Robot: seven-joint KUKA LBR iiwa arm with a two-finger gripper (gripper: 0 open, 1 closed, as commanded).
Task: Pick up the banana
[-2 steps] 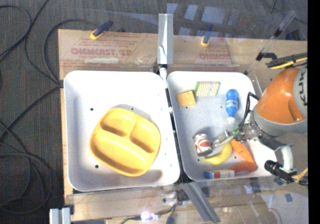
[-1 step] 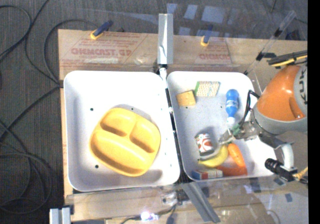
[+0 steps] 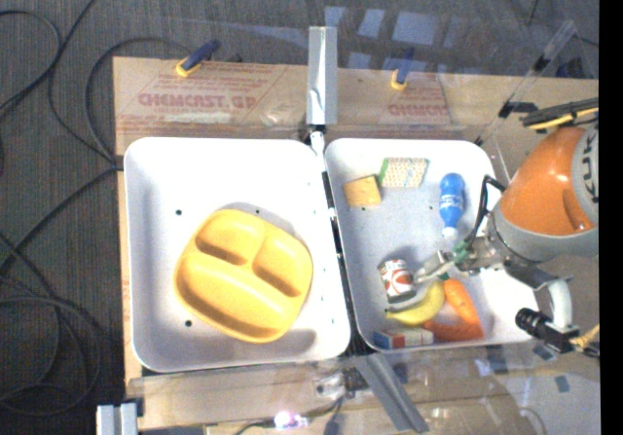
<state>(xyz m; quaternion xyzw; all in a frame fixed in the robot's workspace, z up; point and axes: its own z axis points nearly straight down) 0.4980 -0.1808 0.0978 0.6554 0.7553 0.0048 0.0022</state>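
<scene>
Yellow banana [image 3: 424,305] sits near the right bin's [image 3: 343,229] front edge, wedged between can [image 3: 396,278] and carrot [image 3: 460,305]. Gripper [image 3: 435,272] hovers close; can't tell the jaw state. You'll want a centered descent.

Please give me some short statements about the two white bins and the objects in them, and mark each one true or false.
1. The yellow plastic divided plate lies in the left white bin. True.
2. The yellow curved banana lies on the divided plate. False: it lies in the right white bin, near the front wall.
3. The orange carrot lies next to the banana on its right. True.
4. The blue plastic bottle stands in the left bin. False: it is in the right bin, toward the back.
5. The hand is over the left bin. False: it is over the right bin, close to the small red and white can and the banana.
</scene>
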